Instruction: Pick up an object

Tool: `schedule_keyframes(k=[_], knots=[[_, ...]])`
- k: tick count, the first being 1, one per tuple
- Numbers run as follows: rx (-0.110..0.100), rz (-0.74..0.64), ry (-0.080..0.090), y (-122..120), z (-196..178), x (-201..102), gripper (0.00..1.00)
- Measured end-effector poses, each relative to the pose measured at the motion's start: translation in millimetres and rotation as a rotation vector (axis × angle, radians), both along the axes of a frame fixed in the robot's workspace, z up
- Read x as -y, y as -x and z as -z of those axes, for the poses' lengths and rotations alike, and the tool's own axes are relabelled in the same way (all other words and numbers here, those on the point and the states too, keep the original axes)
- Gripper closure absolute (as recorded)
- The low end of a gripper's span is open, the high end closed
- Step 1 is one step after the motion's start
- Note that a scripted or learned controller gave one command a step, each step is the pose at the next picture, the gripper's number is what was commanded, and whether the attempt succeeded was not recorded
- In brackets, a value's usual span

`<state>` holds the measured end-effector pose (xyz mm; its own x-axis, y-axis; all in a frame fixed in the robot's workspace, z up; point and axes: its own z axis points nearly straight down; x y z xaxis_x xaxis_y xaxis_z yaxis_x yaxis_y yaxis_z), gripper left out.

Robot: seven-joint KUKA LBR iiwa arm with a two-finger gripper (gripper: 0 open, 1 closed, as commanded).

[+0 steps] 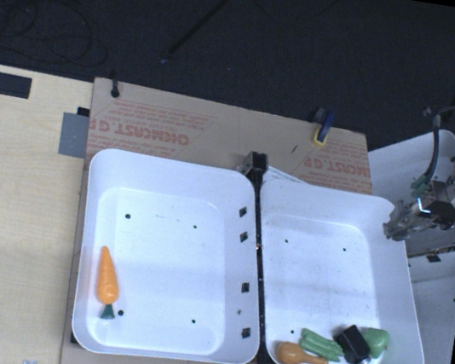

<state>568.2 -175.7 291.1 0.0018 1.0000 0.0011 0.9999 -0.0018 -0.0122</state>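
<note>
An orange carrot (108,278) lies in the left bin (167,184), close to its near left corner. In the right bin (335,212), along the near edge, lie a yellow-orange pear-shaped gourd (299,356), a green pod-like toy (321,345), a black block (353,344) and a green piece (376,338) beside it. My gripper (398,229) hangs at the right bin's far right rim, well away from the objects. It is small and dark here, with nothing seen held.
The bins sit on a cardboard sheet (218,132) over a pale wooden bench. A black clip strip (251,259) joins the bins. A blue-and-yellow clamp (322,128) stands at the cardboard's far edge. Cables trail by the arm at right.
</note>
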Motion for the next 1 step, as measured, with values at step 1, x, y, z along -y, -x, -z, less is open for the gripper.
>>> schedule_keyframes(k=[1], knots=[[0.012, 0.001, 0.003, 31.7, -35.4, 39.9, 1.0]])
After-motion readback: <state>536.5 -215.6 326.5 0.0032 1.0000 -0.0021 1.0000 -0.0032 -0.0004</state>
